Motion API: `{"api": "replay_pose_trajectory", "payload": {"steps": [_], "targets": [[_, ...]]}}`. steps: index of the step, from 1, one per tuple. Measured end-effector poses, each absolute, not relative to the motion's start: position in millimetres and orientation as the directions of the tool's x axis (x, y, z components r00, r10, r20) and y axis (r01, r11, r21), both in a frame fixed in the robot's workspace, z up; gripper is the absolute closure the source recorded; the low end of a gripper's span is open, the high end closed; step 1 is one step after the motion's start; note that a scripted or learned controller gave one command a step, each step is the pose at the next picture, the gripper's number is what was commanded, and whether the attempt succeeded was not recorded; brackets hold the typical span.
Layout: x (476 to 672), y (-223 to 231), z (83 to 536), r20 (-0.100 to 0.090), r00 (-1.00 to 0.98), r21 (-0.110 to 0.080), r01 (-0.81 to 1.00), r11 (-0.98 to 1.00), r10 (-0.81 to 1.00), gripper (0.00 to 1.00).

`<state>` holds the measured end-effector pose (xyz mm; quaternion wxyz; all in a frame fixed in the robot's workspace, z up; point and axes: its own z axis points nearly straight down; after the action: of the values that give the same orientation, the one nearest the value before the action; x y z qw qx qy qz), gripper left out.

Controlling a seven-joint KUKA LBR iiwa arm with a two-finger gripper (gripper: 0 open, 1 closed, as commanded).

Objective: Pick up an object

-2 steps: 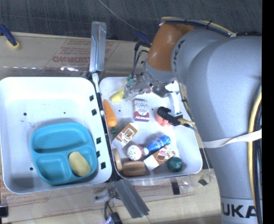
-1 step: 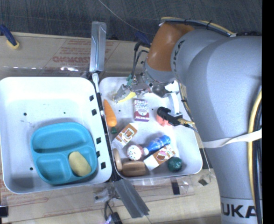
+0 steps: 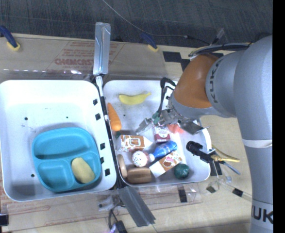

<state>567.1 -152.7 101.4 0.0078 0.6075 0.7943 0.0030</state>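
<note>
The left bin (image 3: 6,130) holds a blue divided tray (image 3: 59,149), and a yellowish potato (image 3: 83,170) sits in the tray's lower right compartment. The right bin (image 3: 132,87) is crowded: a banana (image 3: 134,98) near the top, a carrot (image 3: 114,117) along the left wall, small packets (image 3: 132,142), a blue bottle (image 3: 162,149), a brown roll (image 3: 138,175) and a dark green ball (image 3: 181,171). The gripper (image 3: 157,120) hangs low above the packets; whether its fingers are open or closed, I cannot tell.
</note>
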Motion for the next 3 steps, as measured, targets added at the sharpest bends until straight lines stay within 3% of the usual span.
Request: {"api": "replay_pose_trajectory", "payload": {"steps": [1,2,3], "targets": [[637.0,-200.3,181.8,-0.004,-0.161,0.006,0.987,0.161,0.987,0.00],[640.3,-137.8,138.1,0.003,-0.208,-0.004,0.978,0.208,0.978,0.00],[658.2,-166.8,200.6,-0.002,-0.306,0.003,0.952,0.306,0.952,0.00]]}}
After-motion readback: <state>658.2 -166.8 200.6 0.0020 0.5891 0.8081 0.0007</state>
